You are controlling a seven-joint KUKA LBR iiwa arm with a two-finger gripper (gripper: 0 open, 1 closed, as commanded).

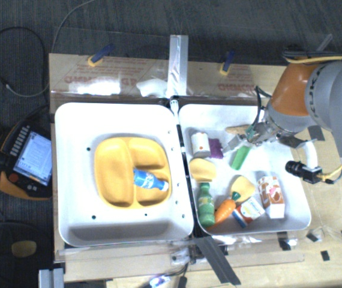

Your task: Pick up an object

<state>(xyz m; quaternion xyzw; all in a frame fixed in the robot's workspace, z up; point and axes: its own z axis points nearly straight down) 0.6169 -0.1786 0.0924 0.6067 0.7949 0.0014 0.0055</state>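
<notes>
The right bin [291, 221] holds a jumble of toy groceries. Among them are a white can [200, 143], a purple block [215, 149], a yellow rounded piece [202, 169], a green bottle [205, 200], an orange carrot [225, 209], a yellow wedge [243, 188] and a white-and-red carton [272, 197]. A green stick-shaped piece [240, 156] lies near the bin's back middle. My gripper [242, 140] is low in the back of this bin, just above the green piece's upper end. A tan piece [237, 129] lies right beside it.
The left bin [75, 161] holds a yellow divided plate [114, 173] with a small blue bottle [149, 180] lying on it. A black fitting with a cable [303, 170] hangs off the arm over the right bin's right side. A pendant [30, 158] lies left of the bench.
</notes>
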